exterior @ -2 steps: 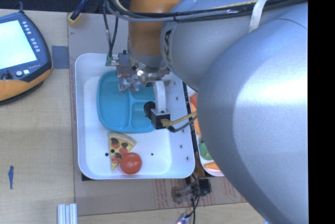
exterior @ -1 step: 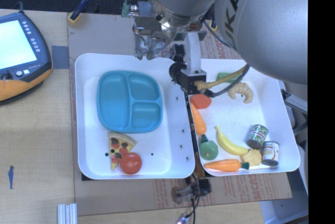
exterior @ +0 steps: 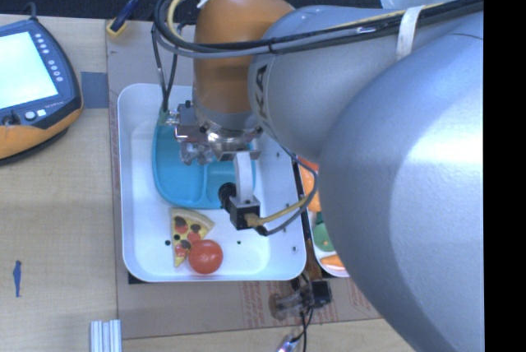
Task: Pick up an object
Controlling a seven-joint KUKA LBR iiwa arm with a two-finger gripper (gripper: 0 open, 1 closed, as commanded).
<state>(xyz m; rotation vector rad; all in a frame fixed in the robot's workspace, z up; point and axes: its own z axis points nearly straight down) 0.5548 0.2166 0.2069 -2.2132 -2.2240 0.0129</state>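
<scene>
Blue dish (exterior: 185, 178): lying in the upper middle of the left bin, partly covered by the arm's wrist, its rounded lower edge showing clear against the white floor.
Pizza slice (exterior: 187, 230): a toy wedge sitting just below the blue dish, yellow crust toward the top, point aiming down toward the bin's near wall.
Red ball (exterior: 205, 257): resting beside the tip of the pizza slice (touching it or very nearly so), near the bin's lower edge.
Gripper (exterior: 215, 146): hanging directly over the blue dish; its metal parts are crowding together under the wrist, and whether it is spread or pressed together I cannot tell from this slant.
Arm (exterior: 386, 161): reaching in from the right, its grey body looming large across that side, the orange band (exterior: 234, 54) standing above the gripper.
Cables (exterior: 177, 21): looping around the orange band, with one yellow-sheathed lead trailing down to a small black block (exterior: 244, 210) over the bin floor.
Left bin (exterior: 136, 202): white, shallow, holding the dish, slice and ball.
Right bin (exterior: 329, 264): mostly hiding beneath the arm, a sliver of orange and green things peeking out at its edge.
Counter (exterior: 57, 243): light wood, carrying both bins.
Pendant (exterior: 37, 91): an orange-edged screen unit sitting on the counter, well apart to the left.
</scene>
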